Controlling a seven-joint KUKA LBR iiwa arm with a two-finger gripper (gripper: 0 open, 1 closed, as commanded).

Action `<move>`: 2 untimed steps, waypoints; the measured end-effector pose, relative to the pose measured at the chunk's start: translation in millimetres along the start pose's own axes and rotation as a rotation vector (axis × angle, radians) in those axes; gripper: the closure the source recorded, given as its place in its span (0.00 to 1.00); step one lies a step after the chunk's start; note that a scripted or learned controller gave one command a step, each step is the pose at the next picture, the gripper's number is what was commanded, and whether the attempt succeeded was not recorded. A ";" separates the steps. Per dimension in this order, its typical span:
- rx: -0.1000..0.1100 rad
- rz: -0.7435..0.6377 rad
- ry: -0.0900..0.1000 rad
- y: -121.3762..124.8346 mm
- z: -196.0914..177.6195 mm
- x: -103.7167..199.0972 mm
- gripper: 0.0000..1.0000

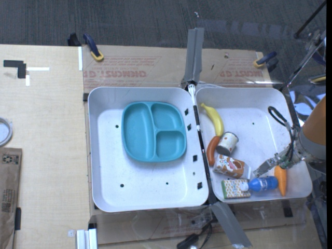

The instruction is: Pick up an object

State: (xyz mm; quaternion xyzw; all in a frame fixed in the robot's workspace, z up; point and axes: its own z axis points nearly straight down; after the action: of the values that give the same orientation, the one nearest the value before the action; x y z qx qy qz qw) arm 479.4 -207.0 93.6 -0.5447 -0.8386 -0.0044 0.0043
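Blue bottle (263,184) lies just beside the gripper (272,165)

Left of the claw (274,163), the teal plate (154,131) looks smooth, glossy plastic. The white bins (104,165) are matt plastic, the table (41,113) pale wood grain. Beside the claw, a shiny plastic bottle (264,183).

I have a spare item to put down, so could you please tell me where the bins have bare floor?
Left bin: bare floor left of and below the teal plate. Right bin: a bare patch between the banana and the black loop. Its near half is crowded: can, snack pack, bottle, carrot.
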 end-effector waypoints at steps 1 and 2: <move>-0.004 0.006 -0.010 0.3 -9.3 -3.3 1.00; 0.001 0.092 -0.014 5.8 -147.4 15.2 1.00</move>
State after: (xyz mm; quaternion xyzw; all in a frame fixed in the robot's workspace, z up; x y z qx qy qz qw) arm 478.9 -192.5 241.2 -0.5829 -0.8125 0.0002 -0.0010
